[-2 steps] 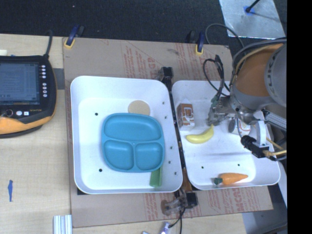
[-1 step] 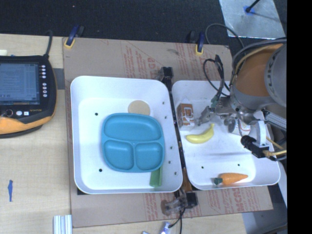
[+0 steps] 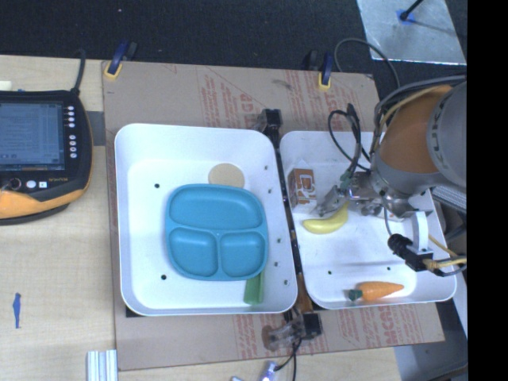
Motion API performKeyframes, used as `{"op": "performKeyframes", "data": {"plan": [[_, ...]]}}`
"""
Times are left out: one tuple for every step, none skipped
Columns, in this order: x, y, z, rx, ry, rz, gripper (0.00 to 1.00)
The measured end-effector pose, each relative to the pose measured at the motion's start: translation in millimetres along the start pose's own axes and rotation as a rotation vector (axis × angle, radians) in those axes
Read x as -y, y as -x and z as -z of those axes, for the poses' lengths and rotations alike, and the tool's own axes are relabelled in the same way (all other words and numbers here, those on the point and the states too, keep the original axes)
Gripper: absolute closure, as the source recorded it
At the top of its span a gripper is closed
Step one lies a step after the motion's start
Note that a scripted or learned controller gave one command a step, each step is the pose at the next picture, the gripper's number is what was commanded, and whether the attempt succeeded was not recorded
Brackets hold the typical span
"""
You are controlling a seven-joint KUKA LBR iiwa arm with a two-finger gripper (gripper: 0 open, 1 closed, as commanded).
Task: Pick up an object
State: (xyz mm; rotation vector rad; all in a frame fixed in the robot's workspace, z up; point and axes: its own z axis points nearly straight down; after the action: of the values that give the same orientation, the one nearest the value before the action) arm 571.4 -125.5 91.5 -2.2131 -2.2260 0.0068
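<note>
Banana [image 3: 325,224], likely light, smooth toy plastic best pinched mid-curve, lies right of centre beneath the gripper [image 3: 337,201]; its grip state cannot be told.

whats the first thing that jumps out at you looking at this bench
The big blue divided plate in the middle of the left bin draws the eye first, with a tan disc just behind it. Next comes the grey-and-orange arm reaching in over the right bin, its gripper right at a yellow banana; an orange carrot lies near that bin's front edge.
</note>
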Motion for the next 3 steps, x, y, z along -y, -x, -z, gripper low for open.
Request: {"op": "performKeyframes", "data": {"plan": [[0.0,1.0,10.3,0.001,-0.001,0.001,1.00],[0.0,1.0,10.3,0.001,-0.001,0.002,0.00],[39.4,-31.5,-0.3,-0.001,0.000,-0.002,0.00]]}}
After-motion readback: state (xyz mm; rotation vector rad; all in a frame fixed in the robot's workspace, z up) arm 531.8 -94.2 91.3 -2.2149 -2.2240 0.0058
